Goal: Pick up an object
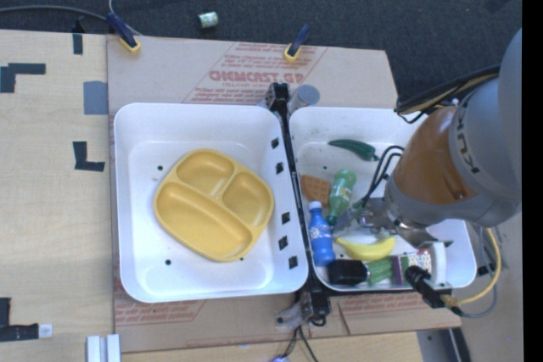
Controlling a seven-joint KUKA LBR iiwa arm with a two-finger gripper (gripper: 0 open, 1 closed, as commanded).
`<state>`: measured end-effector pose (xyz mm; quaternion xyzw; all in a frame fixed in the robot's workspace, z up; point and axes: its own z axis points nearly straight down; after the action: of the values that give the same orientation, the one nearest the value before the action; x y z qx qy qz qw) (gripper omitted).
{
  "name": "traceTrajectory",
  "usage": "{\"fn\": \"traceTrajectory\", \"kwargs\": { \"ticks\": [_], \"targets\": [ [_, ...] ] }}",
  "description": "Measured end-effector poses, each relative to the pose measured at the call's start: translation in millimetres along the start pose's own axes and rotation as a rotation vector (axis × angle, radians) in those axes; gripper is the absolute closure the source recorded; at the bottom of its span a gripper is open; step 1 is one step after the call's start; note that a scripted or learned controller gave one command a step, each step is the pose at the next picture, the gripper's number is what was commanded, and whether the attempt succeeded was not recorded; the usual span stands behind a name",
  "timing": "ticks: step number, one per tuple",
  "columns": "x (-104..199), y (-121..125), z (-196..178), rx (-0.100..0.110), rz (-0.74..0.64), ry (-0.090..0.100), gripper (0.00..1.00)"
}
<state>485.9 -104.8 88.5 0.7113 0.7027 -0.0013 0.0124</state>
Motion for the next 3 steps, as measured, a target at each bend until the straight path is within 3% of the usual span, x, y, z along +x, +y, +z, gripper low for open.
{"fn": "traceTrajectory", "kwargs": {
  "ticks": [1,2,3],
  "targets": [
    [5.2,41.3,3.4,0.008,-0.010,0.011,0.00],
    [5.5,5.5,2.8,0.011,-0.012,0.017,0.00],
    [9.1,50.1,3.6,0.013,-0.013,0.018,0.00]
  ]
}}
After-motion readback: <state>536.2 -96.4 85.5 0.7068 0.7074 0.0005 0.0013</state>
